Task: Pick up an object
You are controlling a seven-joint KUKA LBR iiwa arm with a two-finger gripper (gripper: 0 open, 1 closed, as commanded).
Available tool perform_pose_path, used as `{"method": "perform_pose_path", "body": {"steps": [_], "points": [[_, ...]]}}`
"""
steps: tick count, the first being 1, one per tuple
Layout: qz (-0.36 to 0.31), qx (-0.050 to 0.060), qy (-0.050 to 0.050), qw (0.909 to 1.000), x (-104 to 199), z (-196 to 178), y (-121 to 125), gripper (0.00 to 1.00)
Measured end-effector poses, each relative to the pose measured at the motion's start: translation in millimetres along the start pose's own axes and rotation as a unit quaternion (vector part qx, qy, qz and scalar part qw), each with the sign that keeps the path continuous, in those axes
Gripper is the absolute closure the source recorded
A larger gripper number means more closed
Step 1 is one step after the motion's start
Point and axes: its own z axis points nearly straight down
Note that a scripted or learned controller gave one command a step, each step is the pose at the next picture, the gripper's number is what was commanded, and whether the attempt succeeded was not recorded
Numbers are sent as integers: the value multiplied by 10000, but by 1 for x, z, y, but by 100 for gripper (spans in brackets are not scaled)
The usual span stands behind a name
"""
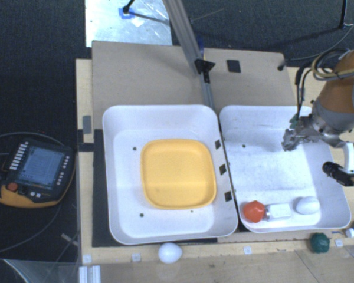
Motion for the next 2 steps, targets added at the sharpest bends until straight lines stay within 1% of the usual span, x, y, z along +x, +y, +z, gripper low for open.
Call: {"method": "perform_pose_path", "body": {"steps": [2], "points": [[0, -12, -2, 10000, -4, -93, 5, 100]]}}
